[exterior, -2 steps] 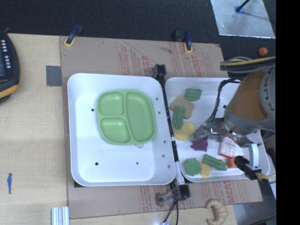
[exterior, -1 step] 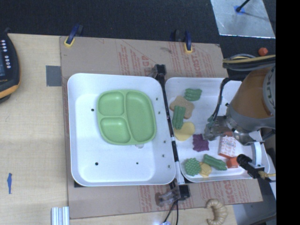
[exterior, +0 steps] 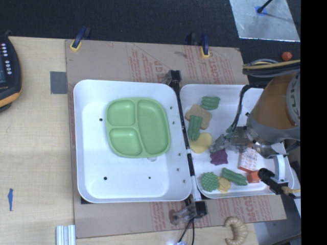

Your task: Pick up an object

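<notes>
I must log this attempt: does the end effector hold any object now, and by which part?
It cannot be told. The end effector is low over the purple piece in the right bin; no hold is visible.

Two white bins [exterior: 87, 137] on brown cardboard; a pale green divided plate [exterior: 138, 126] in the left one; the right one mixed — dark green pieces [exterior: 210, 102], a yellow piece [exterior: 201, 143], a purple piece [exterior: 219, 157] — beside the orange-banded grey arm [exterior: 276, 111].

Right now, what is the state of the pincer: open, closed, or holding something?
Pincer: low in the right bin, just above the purple toy; open or closed cannot be told, and no object is seen in its grip.
</notes>
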`<state>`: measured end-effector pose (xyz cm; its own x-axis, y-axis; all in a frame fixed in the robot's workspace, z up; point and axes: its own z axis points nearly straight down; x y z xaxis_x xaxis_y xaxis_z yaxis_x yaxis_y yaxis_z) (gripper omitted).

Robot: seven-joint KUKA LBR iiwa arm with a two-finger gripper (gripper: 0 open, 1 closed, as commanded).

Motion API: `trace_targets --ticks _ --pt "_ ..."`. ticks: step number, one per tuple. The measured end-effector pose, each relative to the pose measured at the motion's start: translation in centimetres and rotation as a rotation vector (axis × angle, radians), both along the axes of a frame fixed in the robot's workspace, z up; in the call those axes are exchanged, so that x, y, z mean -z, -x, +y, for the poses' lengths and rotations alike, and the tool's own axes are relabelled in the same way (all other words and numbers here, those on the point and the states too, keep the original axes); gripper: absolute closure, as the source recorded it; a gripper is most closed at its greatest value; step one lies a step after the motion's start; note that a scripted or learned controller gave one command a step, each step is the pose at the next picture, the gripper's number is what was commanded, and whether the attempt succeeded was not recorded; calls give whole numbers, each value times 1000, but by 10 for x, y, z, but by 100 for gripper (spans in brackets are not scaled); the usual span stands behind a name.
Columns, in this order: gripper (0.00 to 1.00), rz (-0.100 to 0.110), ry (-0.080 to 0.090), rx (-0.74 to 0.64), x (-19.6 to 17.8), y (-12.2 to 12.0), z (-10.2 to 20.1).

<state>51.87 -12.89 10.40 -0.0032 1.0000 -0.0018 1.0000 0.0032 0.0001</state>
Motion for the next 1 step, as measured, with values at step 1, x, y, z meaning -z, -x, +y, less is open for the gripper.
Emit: trace_targets --ticks 1 --pt "0 6 -4 -3 13 9 25"
